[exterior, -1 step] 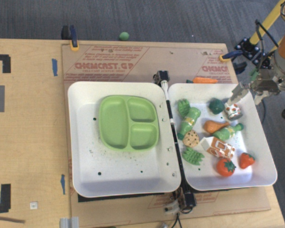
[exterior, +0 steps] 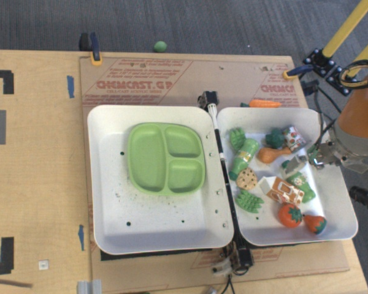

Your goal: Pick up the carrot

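A plywood bench (exterior: pixel 37 164) sat under grey carpet, and on a cardboard sheet (exterior: pixel 184 78) lay two shallow white bins side by side. The left bin (exterior: pixel 110 213) carried a green divided plate (exterior: pixel 167 158), sitting toward twelve o'clock of centre. Over to the right bin (exterior: pixel 337 207), and it was crowded: toy food packed across the floor, a cookie (exterior: pixel 246 177) near the middle, a tomato (exterior: pixel 289 215) and a strawberry (exterior: pixel 315 223) down at five o'clock. The carrot (exterior: pixel 265 103)? It was outside the bin altogether, lying flat on the cardboard just beyond the rim at twelve o'clock. And the arm (exterior: pixel 359 124), orange band showing, came in at three o'clock, with the gripper (exterior: pixel 302 162) low among the toys, well apart from the carrot. Its fingers were too small and cluttered to read; I could not tell whether they were spread or pressed together.
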### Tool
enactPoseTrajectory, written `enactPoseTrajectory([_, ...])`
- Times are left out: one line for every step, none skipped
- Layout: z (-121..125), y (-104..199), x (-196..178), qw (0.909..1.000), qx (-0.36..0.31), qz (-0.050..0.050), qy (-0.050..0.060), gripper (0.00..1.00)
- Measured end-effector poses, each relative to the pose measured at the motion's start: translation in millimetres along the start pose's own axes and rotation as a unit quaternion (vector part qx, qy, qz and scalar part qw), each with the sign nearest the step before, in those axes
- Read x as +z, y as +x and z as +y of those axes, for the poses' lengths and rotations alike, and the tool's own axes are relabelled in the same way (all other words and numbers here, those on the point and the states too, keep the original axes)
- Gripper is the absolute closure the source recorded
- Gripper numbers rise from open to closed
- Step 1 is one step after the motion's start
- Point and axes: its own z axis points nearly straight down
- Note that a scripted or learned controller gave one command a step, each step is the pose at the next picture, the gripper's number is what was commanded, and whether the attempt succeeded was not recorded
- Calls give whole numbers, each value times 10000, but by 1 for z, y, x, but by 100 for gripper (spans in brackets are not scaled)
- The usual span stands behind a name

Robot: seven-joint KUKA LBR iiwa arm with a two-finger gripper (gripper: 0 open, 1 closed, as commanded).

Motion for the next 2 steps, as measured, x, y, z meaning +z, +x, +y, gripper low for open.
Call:
enactPoseTrajectory([41,-1,27,9897,1431,1,-22,0])
enactPoseTrajectory([92,-17,-156,9898,1428,-7,-7,0])
